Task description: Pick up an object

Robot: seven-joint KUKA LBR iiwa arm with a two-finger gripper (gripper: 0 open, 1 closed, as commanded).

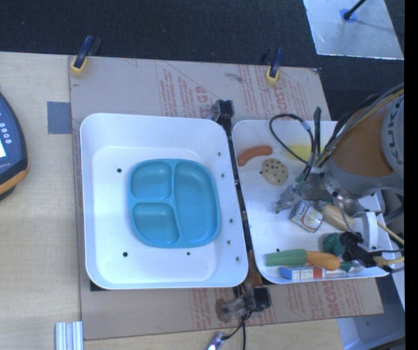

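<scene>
Arm: the grey arm with the orange band reaches into the right white bin (261, 228) from the right, and its two-finger gripper (294, 197) hangs low over the bin floor.
Gripper state: the view is too small and cluttered there to tell whether it is spread or pressed together, and nothing can be seen pinched.
Nearest candidate: a small silver-and-tan object (309, 216) lies just below and to the right of the gripper, close to touching it.
Other candidates: a round tan speckled cookie (273, 170) sits just above and left of the gripper; an orange sausage-shaped piece (254, 154) lies farther up and left; a green stick (286, 257), an orange carrot-like piece (323, 260) and a flat blue, white and red packet (307, 273) lie below it along the bin's near wall.
Left bin: a blue 3-compartment plastic plate (173, 202) rests well to the gripper's left in the left white bin (103, 195).
Doing it well: the pick probably wants 1 isolated target, centred between the tips before closing; the cookie stands apart from its neighbours.
Risk: the dark cable (289, 119) looping above the gripper may snag.
</scene>
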